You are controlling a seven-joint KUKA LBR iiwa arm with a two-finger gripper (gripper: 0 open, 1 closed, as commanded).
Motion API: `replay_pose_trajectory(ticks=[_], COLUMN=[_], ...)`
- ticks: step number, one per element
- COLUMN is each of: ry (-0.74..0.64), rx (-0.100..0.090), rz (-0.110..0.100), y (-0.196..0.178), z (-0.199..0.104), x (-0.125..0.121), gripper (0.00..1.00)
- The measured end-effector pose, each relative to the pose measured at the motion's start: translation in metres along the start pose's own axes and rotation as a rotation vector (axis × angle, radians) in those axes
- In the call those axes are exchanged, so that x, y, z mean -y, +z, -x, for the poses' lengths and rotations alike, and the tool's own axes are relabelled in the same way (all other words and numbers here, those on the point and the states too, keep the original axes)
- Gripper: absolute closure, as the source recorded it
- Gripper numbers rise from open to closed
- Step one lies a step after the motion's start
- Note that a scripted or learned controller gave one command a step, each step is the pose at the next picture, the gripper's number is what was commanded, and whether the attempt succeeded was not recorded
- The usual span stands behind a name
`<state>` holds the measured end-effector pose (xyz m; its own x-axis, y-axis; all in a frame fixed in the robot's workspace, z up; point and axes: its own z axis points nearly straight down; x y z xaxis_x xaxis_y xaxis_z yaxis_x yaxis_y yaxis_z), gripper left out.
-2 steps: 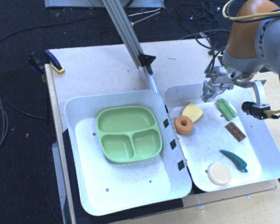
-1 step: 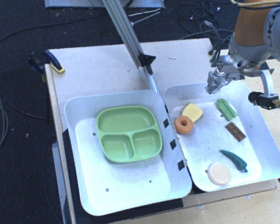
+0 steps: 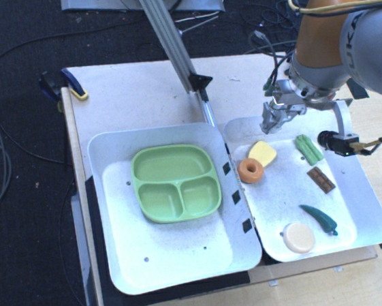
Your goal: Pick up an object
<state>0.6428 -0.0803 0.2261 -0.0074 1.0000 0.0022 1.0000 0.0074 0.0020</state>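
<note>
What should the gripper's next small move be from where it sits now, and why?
Probably ease down and slightly toward the camera onto the yellow piece. The gripper sits over the right bin's far edge with nothing between its fingers, and that piece lies closest, just below it in the view, beside the orange ring.

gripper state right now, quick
Gripper: above the far edge of the right bin, nothing visibly held; open or shut cannot be told.
</note>
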Motion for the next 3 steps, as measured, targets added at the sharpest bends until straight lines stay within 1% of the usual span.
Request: replay_pose_trajectory(ticks=[1, 3], ry=[0.0, -0.001], rx=[0.0, 0.0], rz=[-0.004, -0.001], y=[0.009, -0.005], z=[-0.054, -0.147], x=[0.008, 0.02], gripper=[1.0, 1.0])
